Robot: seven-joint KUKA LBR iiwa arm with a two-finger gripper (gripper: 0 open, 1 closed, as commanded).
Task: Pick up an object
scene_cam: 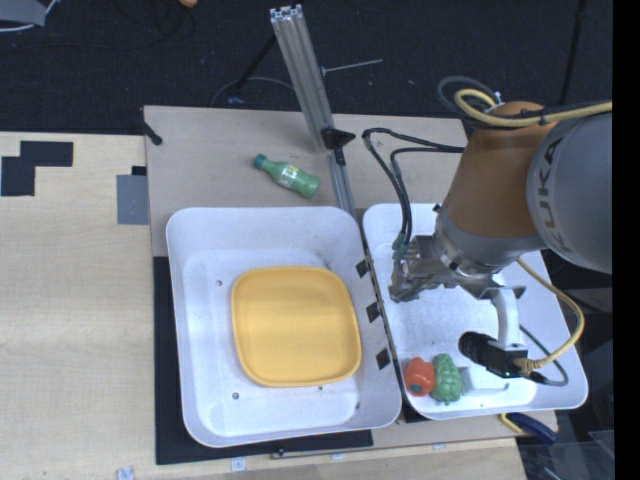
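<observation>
Two shallow white bins are set side by side on the worktop (220, 158). The left bin (190, 268) is occupied by a yellow plate (295, 325), which lies flat near its middle. In the right bin (560, 388), two small objects are seen at the near left corner — a red-orange toy (419, 374) and a green toy (447, 379), touching each other. The end effector (405, 278) is positioned over the left part of the right bin, above and apart from the two toys; whether it is spread or pressed together cannot be told, and nothing is seen gripped in it. A green bottle (287, 175) is laid on its side on the worktop beyond the left bin — near a slanted aluminium rail (308, 68).
</observation>
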